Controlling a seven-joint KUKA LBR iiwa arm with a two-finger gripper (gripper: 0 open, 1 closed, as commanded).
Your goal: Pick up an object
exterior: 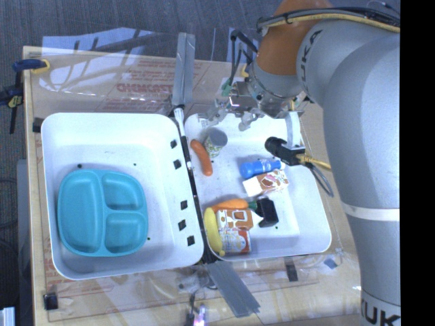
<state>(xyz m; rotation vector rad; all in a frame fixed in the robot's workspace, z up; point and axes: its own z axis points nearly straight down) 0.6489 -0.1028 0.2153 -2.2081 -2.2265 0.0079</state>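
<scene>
We saw the claw (231,117) hanging over the far end of the right bin (314,209), its fingers spread wide and holding nothing. Just below it stood a small grey cup (216,138), with an orange sausage-shaped toy (201,157) beside it near the dividing wall. Farther in lay a blue bottle (259,167), a small printed carton (272,180), a black piece (267,211) and a printed can (234,231). In the left bin (88,138) rested a blue divided tray (102,211).

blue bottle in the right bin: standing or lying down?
Lying down. The blue bottle rests on its side on the floor of the right bin, long axis roughly left-right, beside the small carton.
</scene>
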